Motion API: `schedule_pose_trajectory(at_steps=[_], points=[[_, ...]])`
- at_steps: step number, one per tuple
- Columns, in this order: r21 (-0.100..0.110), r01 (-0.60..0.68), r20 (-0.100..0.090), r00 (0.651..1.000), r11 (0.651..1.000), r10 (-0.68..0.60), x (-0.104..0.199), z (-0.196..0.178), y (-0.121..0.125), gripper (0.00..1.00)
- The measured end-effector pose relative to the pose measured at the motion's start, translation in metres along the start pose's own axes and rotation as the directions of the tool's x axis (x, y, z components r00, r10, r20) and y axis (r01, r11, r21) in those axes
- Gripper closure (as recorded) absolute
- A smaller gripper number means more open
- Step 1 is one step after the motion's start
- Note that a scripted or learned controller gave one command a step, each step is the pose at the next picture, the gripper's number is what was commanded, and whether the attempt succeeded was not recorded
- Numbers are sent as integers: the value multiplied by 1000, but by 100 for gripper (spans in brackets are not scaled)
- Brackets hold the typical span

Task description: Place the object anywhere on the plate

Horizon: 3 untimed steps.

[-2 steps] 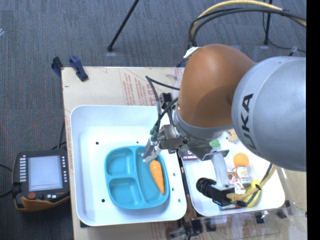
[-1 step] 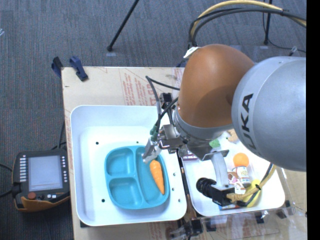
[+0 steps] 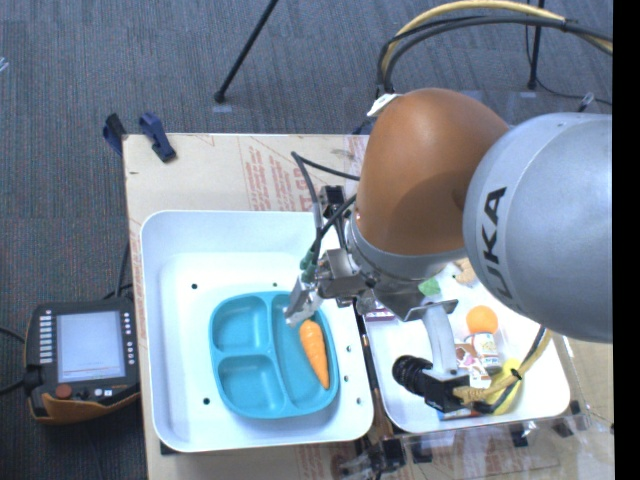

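You see the carrot lying in the blue plate, lower middle; the claw is spread just above it.

Teal plate: smooth plastic, slight sheen. Carrot: matt orange plastic. Left bin: glossy white plastic. Bench: matt board. Floor: rough grey carpet

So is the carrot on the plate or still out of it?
On it: the carrot lies in the right compartment of the plate, in the left bin.
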<state>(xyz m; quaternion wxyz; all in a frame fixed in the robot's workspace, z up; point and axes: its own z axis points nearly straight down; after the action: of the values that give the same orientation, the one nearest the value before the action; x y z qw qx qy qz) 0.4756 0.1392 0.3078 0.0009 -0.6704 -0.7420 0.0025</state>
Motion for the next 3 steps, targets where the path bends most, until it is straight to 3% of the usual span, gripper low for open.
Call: schedule_pose_trajectory(at_steps=[3], points=[[0,0,0,1000,1000,0,0,0,0,0]])
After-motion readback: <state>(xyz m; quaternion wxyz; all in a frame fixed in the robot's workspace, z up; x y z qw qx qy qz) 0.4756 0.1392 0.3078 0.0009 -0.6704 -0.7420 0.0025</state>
